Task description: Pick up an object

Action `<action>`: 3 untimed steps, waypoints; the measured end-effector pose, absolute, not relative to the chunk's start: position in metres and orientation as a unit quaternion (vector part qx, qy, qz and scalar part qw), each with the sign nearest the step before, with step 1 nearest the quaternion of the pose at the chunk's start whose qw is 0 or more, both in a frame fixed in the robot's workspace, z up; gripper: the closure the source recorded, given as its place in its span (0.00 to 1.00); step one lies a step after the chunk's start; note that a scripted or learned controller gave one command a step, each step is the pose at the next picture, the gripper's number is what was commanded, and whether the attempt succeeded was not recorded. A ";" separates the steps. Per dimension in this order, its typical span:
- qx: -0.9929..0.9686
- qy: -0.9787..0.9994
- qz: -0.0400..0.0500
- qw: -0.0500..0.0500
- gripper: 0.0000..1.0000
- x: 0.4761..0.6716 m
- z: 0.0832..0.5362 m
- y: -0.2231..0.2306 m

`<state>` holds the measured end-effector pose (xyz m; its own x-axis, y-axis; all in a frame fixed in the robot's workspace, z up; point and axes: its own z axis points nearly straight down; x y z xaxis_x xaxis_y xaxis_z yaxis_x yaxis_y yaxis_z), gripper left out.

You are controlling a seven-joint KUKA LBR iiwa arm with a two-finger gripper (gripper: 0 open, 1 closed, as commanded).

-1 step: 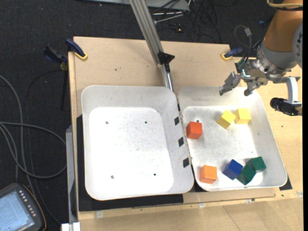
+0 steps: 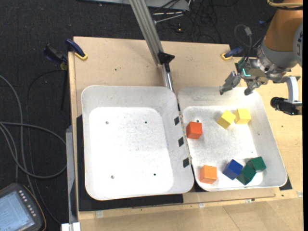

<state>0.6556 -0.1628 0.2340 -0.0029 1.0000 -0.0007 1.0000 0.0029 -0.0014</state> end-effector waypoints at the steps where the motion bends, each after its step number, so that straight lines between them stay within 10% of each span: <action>1: -0.706 -0.708 0.002 0.002 0.00 0.657 0.172 -0.155; 3: -0.706 -0.709 0.001 0.000 0.00 0.665 0.094 -0.152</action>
<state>0.6645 -0.1518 0.0936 -0.0045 1.0000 -0.0007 1.0000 0.0045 -0.0020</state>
